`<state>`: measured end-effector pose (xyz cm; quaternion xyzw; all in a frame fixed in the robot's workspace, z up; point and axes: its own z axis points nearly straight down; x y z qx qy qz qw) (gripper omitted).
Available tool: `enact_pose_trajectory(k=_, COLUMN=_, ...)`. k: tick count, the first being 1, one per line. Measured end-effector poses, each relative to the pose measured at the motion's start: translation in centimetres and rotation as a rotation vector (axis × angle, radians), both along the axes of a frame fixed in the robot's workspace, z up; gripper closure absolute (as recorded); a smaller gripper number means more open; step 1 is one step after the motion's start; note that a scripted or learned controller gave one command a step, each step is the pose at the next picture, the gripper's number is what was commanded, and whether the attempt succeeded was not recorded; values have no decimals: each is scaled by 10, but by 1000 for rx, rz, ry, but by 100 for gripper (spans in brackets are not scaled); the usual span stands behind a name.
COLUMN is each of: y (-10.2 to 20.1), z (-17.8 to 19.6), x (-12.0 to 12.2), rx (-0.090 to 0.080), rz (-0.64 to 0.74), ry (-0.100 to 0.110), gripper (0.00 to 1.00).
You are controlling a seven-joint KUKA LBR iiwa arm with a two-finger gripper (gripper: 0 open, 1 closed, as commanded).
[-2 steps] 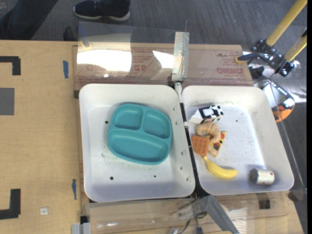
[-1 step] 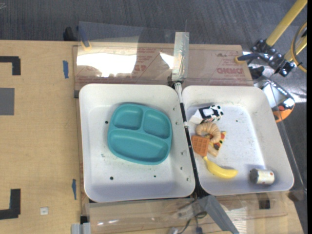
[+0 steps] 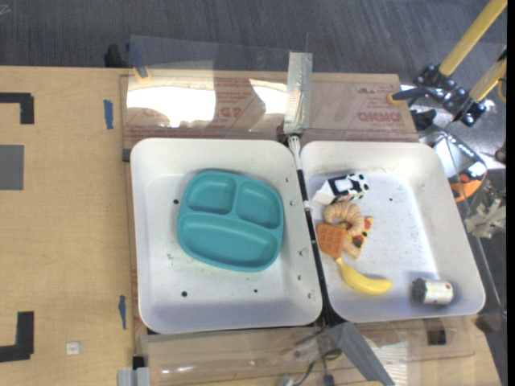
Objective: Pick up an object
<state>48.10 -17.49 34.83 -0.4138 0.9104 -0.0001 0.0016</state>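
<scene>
A cardboard-topped bench on grey carpet bears two white bins; hand's state unclear.

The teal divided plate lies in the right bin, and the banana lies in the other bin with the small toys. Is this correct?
Not quite. The camera view shows the teal divided plate in the left bin, not the right one. The rest stands: the banana lies in the other bin with the small toys.
</scene>
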Motion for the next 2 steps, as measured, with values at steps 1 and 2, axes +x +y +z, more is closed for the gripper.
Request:
enact_pose_trajectory(k=1, y=30, z=-251, x=22, rx=4, rz=96, ry=8, gripper=100)
enact_pose_trajectory(k=2, y=114, z=-158, x=70, rx=3, rz=-66, ry=-13, gripper=100)
